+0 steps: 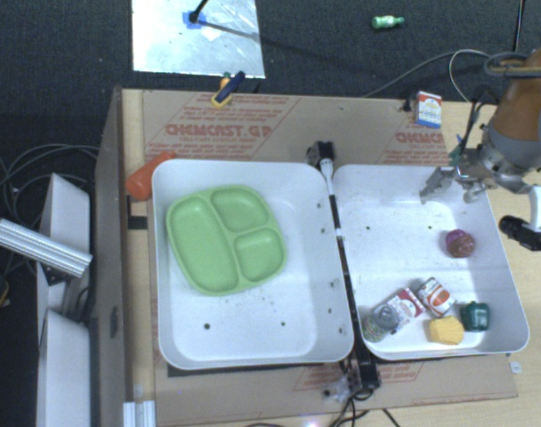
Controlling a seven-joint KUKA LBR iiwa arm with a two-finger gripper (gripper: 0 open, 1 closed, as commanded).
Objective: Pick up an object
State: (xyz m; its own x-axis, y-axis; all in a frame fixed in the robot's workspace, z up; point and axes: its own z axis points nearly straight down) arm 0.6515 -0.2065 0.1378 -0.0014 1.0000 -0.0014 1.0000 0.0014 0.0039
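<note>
My gripper point(451, 185) hangs over the back right part of the right bin point(386, 212), its grey fingers spread open with nothing between them. A dark red ball point(459, 243) lies in that bin just in front of the gripper, apart from it. Along the bin's front edge lie a clear crumpled wrapper point(384, 318), a small red and white can point(436, 295), a yellow block point(446, 330) and a dark green object point(475, 314). The left bin point(253, 327) holds a green divided plate point(226, 238).
A small red and white box point(428, 109) stands on the cardboard behind the right bin. An orange object point(141, 178) sits at the left bin's back left corner. A yellow and blue clip point(226, 89) lies on the cardboard's far edge.
</note>
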